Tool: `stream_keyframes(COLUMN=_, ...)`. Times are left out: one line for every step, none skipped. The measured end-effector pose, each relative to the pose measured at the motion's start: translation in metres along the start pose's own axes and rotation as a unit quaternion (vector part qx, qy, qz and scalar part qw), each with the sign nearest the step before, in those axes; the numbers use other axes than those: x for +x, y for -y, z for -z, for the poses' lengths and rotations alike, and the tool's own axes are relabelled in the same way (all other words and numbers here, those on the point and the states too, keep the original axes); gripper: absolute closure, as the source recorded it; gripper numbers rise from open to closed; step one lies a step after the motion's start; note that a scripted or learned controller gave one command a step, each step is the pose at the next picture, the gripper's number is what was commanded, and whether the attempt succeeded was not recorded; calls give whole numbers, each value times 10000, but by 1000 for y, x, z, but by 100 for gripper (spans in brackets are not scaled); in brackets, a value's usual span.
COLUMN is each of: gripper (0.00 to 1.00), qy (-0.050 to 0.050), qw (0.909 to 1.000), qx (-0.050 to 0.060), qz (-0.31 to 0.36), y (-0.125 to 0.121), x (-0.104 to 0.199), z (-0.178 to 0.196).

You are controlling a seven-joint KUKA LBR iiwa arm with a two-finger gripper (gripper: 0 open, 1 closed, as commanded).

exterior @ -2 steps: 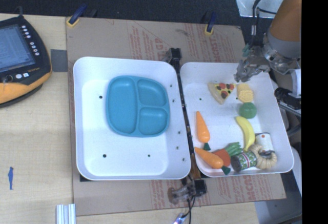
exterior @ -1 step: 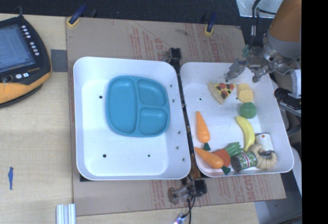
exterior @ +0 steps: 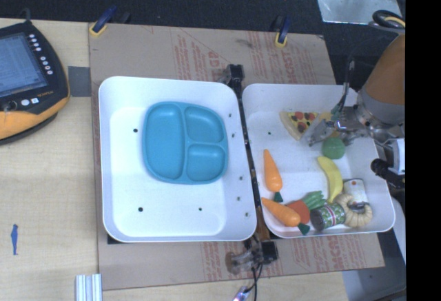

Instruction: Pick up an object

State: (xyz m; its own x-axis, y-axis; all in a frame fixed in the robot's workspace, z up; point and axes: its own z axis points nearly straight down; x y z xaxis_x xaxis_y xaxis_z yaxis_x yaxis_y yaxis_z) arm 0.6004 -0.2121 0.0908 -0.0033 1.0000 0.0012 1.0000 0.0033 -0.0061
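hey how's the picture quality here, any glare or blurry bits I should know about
Camera view: lighting is even and soft, with faint shadows inside the left bin; the blue plate is sharp. The white bins look slightly washed out. The claw over the right bin is small and a bit smeared, so fine detail there is lost.

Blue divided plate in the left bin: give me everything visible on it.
The light blue, plastic-looking divided plate has rounded corners and three compartments: one long section on its left side and two smaller ones on its right. It lies flat and right side up, slightly rotated, on the floor of the left shallow white bin, roughly central and toward the far side. Nothing sits in it and nothing touches it except the bin floor.
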Motion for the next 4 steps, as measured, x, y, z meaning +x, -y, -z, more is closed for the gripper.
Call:
stream_keyframes(gripper=0, qy=7, qw=10000, qx=-2, qz=8, y=69, x=0, z=0)
stream_keyframes(gripper=0, qy=1, qw=10000, qx=-2, qz=18, y=66, x=35, z=0)
stream_keyframes(gripper=100, qy=6, qw=10000, qx=8, qz=29, y=66, x=34, z=10)
stream_keyframes(gripper=100, qy=7, qw=10000, qx=-29, qz=7, y=109, x=79, z=151)
